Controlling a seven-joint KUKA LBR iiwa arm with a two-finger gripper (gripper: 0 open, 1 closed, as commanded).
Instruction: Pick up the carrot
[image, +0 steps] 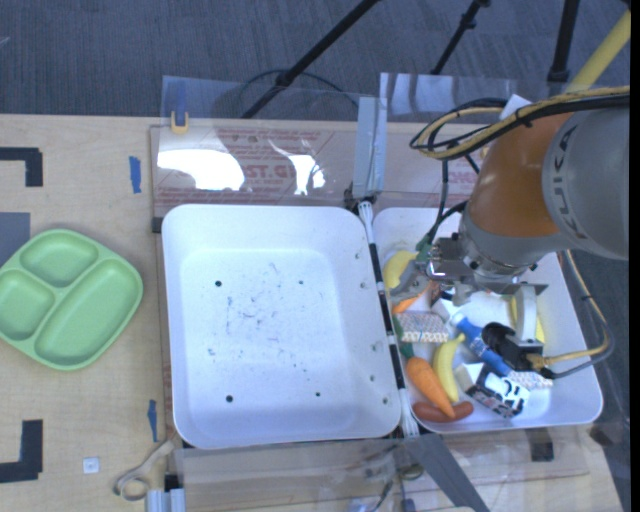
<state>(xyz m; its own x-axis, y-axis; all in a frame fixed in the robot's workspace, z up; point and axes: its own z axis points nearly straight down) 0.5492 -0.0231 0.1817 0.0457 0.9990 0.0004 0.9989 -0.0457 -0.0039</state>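
Observation:
The carrot (422, 376) is a short orange cone lying in the right bin (575, 395), near its front left corner. It rests between a yellow banana (447, 365) and the bin's left wall. My gripper (440, 280) hangs under the grey and orange wrist over the back left part of the right bin, some way behind the carrot. Nothing can be made out in its grasp.
The right bin is crowded: a second banana (399, 268), a small orange piece (406, 303), a blue bottle (474, 336), a red item (441, 410) and a black-and-white object (500, 392). The left bin (200, 250) adjoins it. A green divided plate (68, 297) lies at far left.

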